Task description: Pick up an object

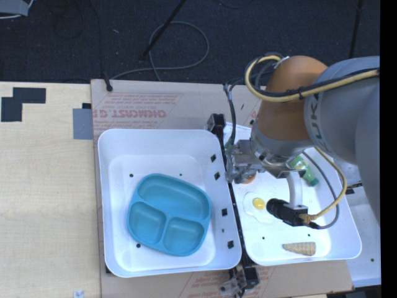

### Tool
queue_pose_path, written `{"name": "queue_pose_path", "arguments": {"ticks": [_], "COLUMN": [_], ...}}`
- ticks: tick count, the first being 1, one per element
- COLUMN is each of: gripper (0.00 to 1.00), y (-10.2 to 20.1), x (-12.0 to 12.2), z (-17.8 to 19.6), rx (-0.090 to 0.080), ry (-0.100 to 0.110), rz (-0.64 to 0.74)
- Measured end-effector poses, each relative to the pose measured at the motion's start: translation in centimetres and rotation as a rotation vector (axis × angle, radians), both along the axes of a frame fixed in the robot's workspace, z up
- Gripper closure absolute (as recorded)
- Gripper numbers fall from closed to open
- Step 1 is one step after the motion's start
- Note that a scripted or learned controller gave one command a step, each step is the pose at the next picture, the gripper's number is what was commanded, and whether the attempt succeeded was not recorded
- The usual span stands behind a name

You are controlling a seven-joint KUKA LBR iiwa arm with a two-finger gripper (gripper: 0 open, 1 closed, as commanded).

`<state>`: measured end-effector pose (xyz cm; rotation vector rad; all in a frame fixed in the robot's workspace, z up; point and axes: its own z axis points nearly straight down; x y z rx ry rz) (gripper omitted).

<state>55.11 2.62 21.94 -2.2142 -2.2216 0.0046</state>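
A pale wooden bench [43, 197] takes up the left side, with dark squares marked near its far left edge. A sheet of brown printed cardboard [155, 110] lies on it under both bins. The left shallow white bin [115, 148] holds a light blue plastic plate with three compartments [169, 213]. The plate lies flat toward the bin's near edge, closer to the wall it shares with the other bin. Just past that shared wall, the gripper [239, 163] reaches down at the left edge of the right shallow white bin [338, 231], about halfway along that wall. The arm's bulk hides how the gripper stands, so whether it is spread or closed cannot be told. Nothing can be seen held in it. A small orange-brown object [247, 178] sits right at the gripper's tip against the left wall, and its shape is too hidden to name. A toy fried egg with a white rim and yellow yolk [255, 203] lies nearer the front, just beside the orange-brown object. A tan waffle cone [299, 248] lies on its side near the bin's front edge. A small green item [309, 176], partly covered, lies toward the right wall. The grey arm with its orange band [291, 98] spans the bin's far half.
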Motion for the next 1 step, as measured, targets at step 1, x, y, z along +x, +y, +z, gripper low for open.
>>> {"name": "queue_pose_path", "arguments": {"ticks": [1], "gripper": [1.0], "y": [4.56], "x": [1.67], "z": [-0.66], "rx": [-0.001], "ry": [-0.003], "rz": [0.001]}}
